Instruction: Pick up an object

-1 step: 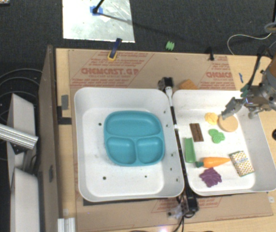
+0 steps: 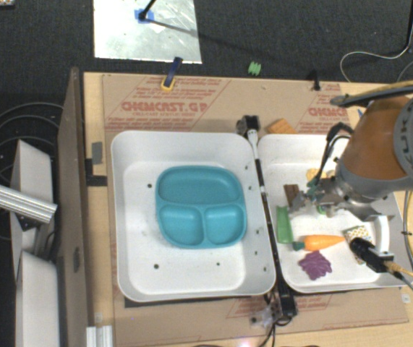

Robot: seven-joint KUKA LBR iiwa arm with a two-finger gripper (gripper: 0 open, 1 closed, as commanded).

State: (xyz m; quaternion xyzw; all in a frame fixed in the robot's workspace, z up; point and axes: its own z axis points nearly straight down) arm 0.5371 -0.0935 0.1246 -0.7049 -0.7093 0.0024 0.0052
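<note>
The hand [image 2: 320,201] hangs low over the right bin [image 2: 293,154], under the grey wrist and its orange band; whether it is open or closed I cannot tell, since the wrist hides its tip. Nothing is visibly caught in it. Just below it, toward the bin's near edge, lies the carrot [image 2: 320,242], its long axis running across the bin, leafy end to the left. A green block [image 2: 284,224] lies beside the hand on its left, long axis running up and down the bin, and a small brown piece [image 2: 291,193] sits above that. The purple grapes [image 2: 314,264] rest beyond the carrot. The left bin [image 2: 130,194] holds a teal divided plate [image 2: 200,205], well apart from the hand.

In my judgement the carrot or the green block is the nearest candidate.
</note>
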